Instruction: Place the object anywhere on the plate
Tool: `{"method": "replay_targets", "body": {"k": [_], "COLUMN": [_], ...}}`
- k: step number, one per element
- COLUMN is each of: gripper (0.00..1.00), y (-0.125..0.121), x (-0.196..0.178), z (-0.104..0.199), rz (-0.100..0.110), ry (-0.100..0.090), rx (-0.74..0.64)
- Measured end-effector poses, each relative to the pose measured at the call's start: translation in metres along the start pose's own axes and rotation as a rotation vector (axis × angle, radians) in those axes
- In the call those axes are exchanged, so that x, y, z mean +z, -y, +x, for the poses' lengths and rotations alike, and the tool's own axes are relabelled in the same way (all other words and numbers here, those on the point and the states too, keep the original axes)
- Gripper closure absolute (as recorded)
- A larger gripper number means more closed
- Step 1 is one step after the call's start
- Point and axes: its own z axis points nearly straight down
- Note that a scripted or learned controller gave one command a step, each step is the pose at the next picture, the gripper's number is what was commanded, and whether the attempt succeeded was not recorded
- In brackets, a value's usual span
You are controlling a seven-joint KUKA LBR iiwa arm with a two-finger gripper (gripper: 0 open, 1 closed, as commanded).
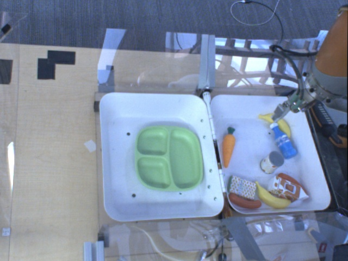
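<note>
hand point(283, 111) sits low over the far right part of the right bin point(315, 200), reaching in from the right below the arm's orange band point(333, 53). cannot tell from this angle how it is set or whether it grips anything. its tip is just beside a small banana point(280, 125) and the top of a blue bottle point(284, 141).

right bin contents: blue bottle lying tilted, cap end toward the hand; small banana partly under the hand tip; carrot point(228, 147) lying along the left wall, green top pointing far; grey can point(272, 161) just near of the bottle; patterned packet point(242, 187) and sausage point(244, 202) at the near edge; larger banana point(273, 198) touching a red and white packet point(288, 187) at the near right.

left bin point(117, 200) holds the green plate point(168, 157), three compartments, roughly centred. nothing lies on the plate. plate and hand are well apart, with the bin divider between them.

bench point(49, 162) to the left is pale wood.
</note>
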Motion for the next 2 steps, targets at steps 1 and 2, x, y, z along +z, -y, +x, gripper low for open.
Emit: {"method": "replay_targets", "body": {"k": [1,2], "gripper": [1.0,1.0], "y": [0.003,0.013], "x": [0.045,-0.012], "z": [0.077,0.071], "rz": [0.001,-0.002], "ry": [-0.003,0.0], "rx": [-0.041,-0.065]}}
